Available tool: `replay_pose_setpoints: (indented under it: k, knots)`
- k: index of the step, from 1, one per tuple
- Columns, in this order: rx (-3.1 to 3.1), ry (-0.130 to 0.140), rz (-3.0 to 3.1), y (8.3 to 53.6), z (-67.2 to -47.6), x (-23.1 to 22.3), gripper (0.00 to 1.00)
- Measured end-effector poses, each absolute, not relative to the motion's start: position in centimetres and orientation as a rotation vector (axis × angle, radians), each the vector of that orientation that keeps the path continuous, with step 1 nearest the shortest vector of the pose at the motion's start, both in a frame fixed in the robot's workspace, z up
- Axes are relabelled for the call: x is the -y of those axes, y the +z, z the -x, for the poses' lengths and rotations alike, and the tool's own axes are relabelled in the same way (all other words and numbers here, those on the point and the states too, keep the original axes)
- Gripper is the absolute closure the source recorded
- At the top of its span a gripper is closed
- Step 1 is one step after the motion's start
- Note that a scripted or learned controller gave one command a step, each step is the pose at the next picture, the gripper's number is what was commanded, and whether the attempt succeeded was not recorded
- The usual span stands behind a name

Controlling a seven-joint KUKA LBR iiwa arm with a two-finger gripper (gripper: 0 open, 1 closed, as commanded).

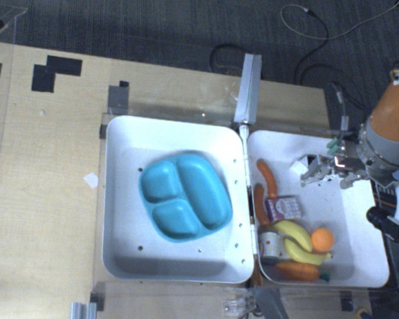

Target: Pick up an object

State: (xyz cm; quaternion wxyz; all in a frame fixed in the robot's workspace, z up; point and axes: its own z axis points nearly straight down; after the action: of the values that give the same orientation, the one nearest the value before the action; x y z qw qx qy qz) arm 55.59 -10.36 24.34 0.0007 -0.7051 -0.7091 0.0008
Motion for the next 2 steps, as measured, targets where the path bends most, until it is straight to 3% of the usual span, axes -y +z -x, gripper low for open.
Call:
replay_pose_setpoints:
  k: [1, 2]
  knots:
    - [2.304, -0.006, 2.141, 11.2, -60.1, 10.5, 0.00]
    - [2.246, 0.034, 2.125, 8.5, -65.3, 12.5, 0.00]
